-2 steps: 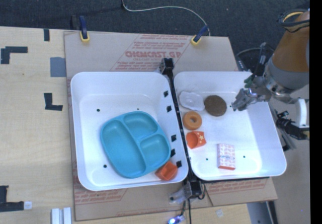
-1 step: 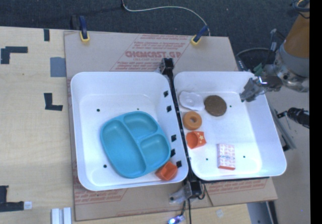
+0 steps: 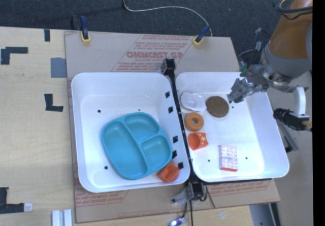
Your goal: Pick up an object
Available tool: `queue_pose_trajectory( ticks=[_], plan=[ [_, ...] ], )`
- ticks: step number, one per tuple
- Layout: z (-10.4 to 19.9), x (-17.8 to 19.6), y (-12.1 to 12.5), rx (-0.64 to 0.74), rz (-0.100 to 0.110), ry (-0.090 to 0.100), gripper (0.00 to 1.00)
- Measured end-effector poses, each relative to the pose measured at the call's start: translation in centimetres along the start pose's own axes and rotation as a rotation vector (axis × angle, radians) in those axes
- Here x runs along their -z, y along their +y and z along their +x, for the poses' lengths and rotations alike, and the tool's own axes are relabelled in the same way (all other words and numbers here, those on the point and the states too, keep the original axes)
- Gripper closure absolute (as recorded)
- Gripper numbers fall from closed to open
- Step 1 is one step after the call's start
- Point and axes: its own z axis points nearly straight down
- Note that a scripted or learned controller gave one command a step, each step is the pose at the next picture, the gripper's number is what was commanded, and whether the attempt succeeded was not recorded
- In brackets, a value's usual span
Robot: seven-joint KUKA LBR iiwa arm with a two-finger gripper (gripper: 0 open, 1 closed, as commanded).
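Observation:
The right bin (image 3: 264, 133) holds a brown round disc (image 3: 217, 106), a glazed doughnut (image 3: 194, 121), a small orange-red piece (image 3: 197, 140), a whitish clear item (image 3: 190, 100) and a red-and-white patterned packet (image 3: 228, 157). My gripper (image 3: 236, 93) hangs just right of the brown disc, near the bin's back right part, pointing down and left. Nothing shows between its fingers. In the left bin (image 3: 84, 118) lies a blue divided tray (image 3: 136, 144) with an orange object (image 3: 169, 172) at its lower right corner.
A black divider (image 3: 175, 113) runs between the two bins. Both bins rest on a cardboard sheet (image 3: 147, 52) held by clamps at the back. A white cable (image 3: 162, 9) loops over the dark floor behind. The arm's grey body (image 3: 287, 62) stands over the right bin's right rim.

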Motion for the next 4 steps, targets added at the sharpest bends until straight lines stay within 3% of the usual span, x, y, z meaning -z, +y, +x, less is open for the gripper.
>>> queue_pose_trajectory(
  ticks=[3, 4],
  plan=[
    [16.8, -3.7, -1.4, 0.002, 0.003, 0.0, 1.0],
    [22.3, -2.8, -1.0, 0.002, 0.001, 0.001, 1.0]
  ],
)
